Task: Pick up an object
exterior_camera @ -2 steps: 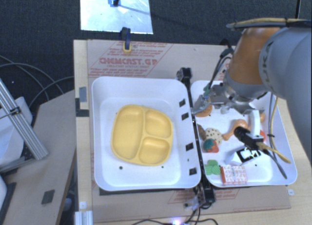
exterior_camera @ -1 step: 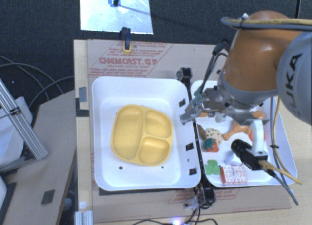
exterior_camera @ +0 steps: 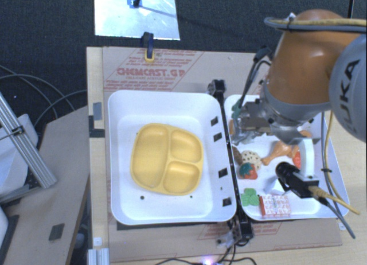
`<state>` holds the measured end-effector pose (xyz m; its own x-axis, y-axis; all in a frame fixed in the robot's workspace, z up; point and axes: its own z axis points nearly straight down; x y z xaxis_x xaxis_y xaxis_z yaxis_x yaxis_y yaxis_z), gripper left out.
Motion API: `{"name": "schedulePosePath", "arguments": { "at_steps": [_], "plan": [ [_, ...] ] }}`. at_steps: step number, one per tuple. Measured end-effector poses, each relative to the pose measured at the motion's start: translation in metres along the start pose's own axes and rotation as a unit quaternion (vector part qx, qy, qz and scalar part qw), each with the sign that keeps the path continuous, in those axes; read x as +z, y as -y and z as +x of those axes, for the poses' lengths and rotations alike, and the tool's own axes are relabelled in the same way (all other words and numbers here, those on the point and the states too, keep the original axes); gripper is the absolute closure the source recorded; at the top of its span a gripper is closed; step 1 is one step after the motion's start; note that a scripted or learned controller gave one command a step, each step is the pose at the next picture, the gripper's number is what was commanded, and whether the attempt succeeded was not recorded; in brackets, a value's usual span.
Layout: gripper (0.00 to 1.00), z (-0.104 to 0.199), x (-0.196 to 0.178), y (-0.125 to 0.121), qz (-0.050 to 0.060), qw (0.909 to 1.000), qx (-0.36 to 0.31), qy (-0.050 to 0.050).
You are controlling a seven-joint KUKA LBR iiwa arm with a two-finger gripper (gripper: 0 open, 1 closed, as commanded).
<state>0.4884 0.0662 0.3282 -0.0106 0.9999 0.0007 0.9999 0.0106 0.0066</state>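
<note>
The arm (exterior_camera: 312,63) is covering the far part of the right bin (exterior_camera: 321,209) and running off the right edge. It is hiding the gripper's fingers. The small items (exterior_camera: 258,172) beneath it are lying partly covered, too small to identify. The cables (exterior_camera: 17,94) are leaving the left edge.

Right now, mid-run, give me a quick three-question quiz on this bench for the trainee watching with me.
1. True or false: the yellow divided tray lies in the right bin.
2. Which sits nearest the front edge of the right bin? A) green toy B) orange toy C) spotted ball
3. Fill in: the arm hangs over the ___ bin.

Key: 1 false, it lies in the left bin; 2 A; 3 right.
</note>
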Motion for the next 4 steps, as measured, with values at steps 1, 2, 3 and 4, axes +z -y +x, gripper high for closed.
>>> {"name": "schedulePosePath", "arguments": {
  "at_steps": [1, 2, 3, 4],
  "plan": [
    [1.00, 0.032, -0.170, -0.001, -0.007, 1.0000, 0.001, -0.003],
    [1.00, -0.001, -0.012, -0.028, 0.009, 0.9999, 0.007, 0.002],
    [1.00, 0.044, 0.008, -0.006, 0.004, 1.0000, 0.002, -0.001],
    [1.00, 0.042, -0.004, -0.008, 0.001, 1.0000, 0.001, 0.000]
  ]
}}
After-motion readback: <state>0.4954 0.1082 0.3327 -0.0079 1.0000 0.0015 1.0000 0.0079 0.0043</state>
